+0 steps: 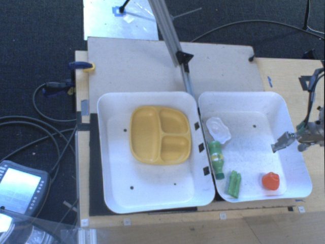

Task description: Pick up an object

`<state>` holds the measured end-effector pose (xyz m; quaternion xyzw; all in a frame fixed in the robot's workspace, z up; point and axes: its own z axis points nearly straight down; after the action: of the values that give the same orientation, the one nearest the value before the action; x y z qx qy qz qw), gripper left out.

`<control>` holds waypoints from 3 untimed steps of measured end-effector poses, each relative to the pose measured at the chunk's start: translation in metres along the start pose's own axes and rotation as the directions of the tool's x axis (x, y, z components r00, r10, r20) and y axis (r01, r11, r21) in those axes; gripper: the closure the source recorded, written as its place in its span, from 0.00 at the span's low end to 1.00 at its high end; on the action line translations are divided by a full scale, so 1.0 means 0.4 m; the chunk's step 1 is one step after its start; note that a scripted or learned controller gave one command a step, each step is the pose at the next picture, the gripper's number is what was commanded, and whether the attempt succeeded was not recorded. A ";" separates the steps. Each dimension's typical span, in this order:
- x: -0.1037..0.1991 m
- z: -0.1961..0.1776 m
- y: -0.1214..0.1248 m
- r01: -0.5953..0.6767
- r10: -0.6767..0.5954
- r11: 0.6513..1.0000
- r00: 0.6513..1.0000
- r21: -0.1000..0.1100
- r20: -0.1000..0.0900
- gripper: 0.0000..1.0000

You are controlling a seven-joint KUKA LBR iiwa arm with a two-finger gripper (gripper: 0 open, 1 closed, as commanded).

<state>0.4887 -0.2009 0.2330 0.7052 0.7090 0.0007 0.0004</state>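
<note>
No object has been lifted; all candidate items are seen resting on the floor of the right bin (284,105). An orange cap-like piece (271,181) lies near the bin's front right corner. A small green block (234,183) lies to its left, near the front wall. A green bottle (216,159) with a yellowish label lies beside the left wall, and a clear plastic item (218,129) sits just behind it, close to or touching its far end.

The gripper (282,143) is seen at the right wall of the right bin, entering from the right edge of the view, well apart from every item; the orange piece is nearest. Nothing is seen between the fingers. Whether they are spread or closed cannot be told at this size and angle.

Judged progress: early, with approach, descent, closure and lift all still outstanding.

The left bin (117,187) holds a yellow divided tray (160,134), lying flat near its centre, compartments up and nothing visible in them.
</note>
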 end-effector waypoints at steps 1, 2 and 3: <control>0.000 0.000 0.000 -0.002 0.002 1.000 1.000 0.000 0.000 0.00; -0.009 0.105 -0.001 -0.006 0.006 1.000 1.000 0.004 -0.001 0.00; -0.003 0.262 -0.001 -0.005 0.005 1.000 1.000 0.006 -0.002 0.00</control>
<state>0.4886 -0.2021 0.1282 0.7069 0.7073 -0.0009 -0.0025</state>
